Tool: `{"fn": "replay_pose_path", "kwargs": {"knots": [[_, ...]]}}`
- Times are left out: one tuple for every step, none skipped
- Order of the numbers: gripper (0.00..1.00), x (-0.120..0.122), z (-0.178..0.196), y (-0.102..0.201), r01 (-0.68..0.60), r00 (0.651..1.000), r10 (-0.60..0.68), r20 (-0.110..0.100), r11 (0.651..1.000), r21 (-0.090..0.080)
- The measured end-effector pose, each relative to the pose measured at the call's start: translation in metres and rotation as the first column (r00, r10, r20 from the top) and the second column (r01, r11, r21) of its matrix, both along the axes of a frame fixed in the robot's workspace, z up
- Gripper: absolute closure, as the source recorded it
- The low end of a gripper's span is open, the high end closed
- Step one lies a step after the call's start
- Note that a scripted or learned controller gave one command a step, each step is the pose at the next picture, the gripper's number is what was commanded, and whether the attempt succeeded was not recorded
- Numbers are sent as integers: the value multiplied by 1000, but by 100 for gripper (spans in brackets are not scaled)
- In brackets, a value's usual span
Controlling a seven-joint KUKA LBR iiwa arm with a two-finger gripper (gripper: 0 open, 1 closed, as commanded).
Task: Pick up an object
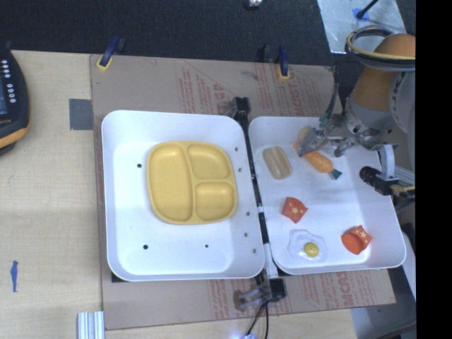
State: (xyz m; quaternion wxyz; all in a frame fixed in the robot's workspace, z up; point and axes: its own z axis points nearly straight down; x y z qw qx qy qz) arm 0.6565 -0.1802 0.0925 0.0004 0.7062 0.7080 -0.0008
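My gripper (pixel 324 145) hangs low over the back of the right bin (pixel 381 221), under the grey arm with its orange band (pixel 395 46). Its fingers (pixel 306 148) look spread open, with nothing held between them. Just in front of it, touching or nearly so, lies an orange carrot (pixel 318 162) with a green tip. Also in this bin are a tan bread roll (pixel 277 162), a small red block (pixel 294 208), a fried egg (pixel 306 247) and a red-orange piece (pixel 356 239). A pale orange item behind the gripper is partly hidden.
The left bin (pixel 127 189) holds a yellow divided plate (pixel 191 182). A black hinge strip (pixel 254 189) runs between the bins. Blue and yellow clamps (pixel 282 62) pin the cardboard at the back. A black and orange pendant (pixel 10 97) lies at the far left.
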Motion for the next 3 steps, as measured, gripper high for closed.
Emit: {"fn": "replay_pose_path", "kwargs": {"knots": [[0, 0, 0, 32, -4, 1000, 4, -4, 1000, 2], [0, 0, 0, 2, 1, 1000, -1, 0, 1000, -1], [0, 0, 0, 35, -5, 1000, 5, -4, 1000, 2]]}}
